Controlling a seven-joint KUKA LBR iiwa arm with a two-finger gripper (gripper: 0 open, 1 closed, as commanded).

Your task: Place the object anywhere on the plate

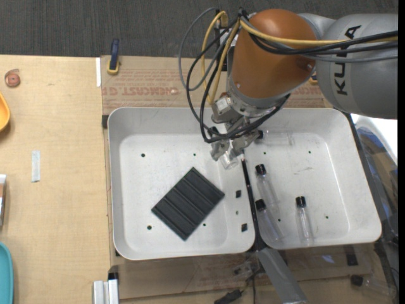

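A black ribbed plate [188,203] lies flat and turned at an angle in the left bin [126,170], near its front middle. Two clear tubes with black caps lie in the right bin [342,170]: one [266,192] close to the divider, the other [303,218] further right and nearer the front. My gripper [229,154] hangs under the orange wrist, over the back right part of the left bin, close to the divider. It is above and to the right of the plate, and up-left of the nearer tube.
Black and yellow cables loop from the wrist above the bins' back edge. A wooden bench top [50,170] lies to the left with small items along its edge. The arm's grey body [361,62] covers the right bin's back right corner.
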